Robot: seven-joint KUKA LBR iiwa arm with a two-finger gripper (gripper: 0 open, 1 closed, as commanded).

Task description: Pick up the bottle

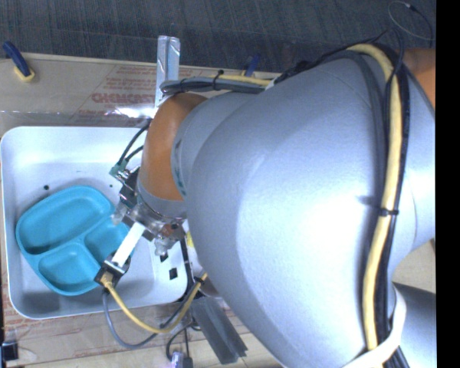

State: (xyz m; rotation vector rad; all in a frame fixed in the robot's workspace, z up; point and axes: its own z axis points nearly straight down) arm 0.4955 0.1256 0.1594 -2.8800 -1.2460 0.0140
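Blue divided tray (65,236) lies in the white bin (31,148); printed lettering unreadable.

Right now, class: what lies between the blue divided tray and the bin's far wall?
Bare white bin floor; in the camera view nothing sits between the blue tray and that wall.

White bin (31,148) on the bench (77,83), blue tray (61,232) inside.

Count: 1 white bin (31,148) visible, 1 blue two-compartment tray (65,236) in it, 1 arm (307,205), 1 gripper (115,267), 1 yellow cable (142,324) below gripper, 2 blue clamps (17,58) on the bench's far edge.
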